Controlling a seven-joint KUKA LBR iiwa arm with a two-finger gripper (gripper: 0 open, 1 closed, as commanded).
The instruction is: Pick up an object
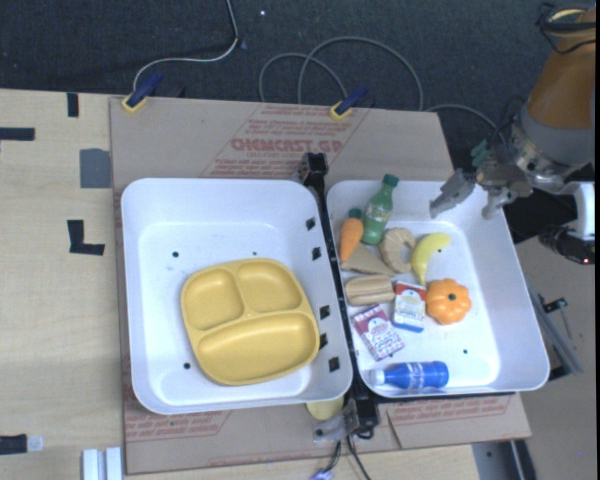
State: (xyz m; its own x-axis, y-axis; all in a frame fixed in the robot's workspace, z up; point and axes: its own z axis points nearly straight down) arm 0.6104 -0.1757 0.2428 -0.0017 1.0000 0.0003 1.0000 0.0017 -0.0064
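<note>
Camera view: the gripper [472, 195] is hovering, jaws spread and empty, over the right bin's [515, 298] upper corner. Descending squarely onto the nearby banana [429, 253] seems advisable.

**Camera setup: single fixed overhead, slanted**

One camera, mounted above the bench [40, 268], looking down at a slant. Far enough back to frame both white bins side by side: left bin [150, 268], right bin [500, 298]. Dark floor [80, 18] runs along the top of frame, so the view tilts toward the bench's far edge. Arm [565, 88] enters from frame right.
</note>
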